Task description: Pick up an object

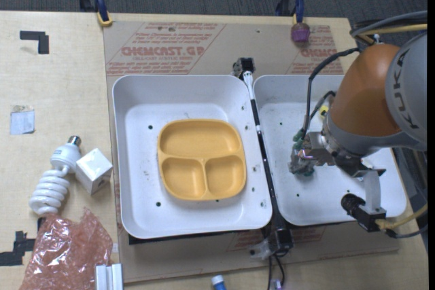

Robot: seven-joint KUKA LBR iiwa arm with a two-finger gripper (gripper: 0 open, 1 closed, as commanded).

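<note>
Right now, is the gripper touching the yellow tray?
Apart. The camera view shows the gripper over the right bin, the yellow tray in the left bin.

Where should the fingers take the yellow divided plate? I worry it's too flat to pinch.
Probably the raised outer rim of the yellow divided plate, pinched from straight above: it lies flat and upright in the left bin, with bare floor all round the rim.

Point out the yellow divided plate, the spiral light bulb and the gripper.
yellow divided plate (202, 158): camera view, on the ridge where its three compartments meet.
spiral light bulb (53, 185): camera view, on the white coiled tube.
gripper (303, 164): camera view, at its tip over the right bin.
</note>
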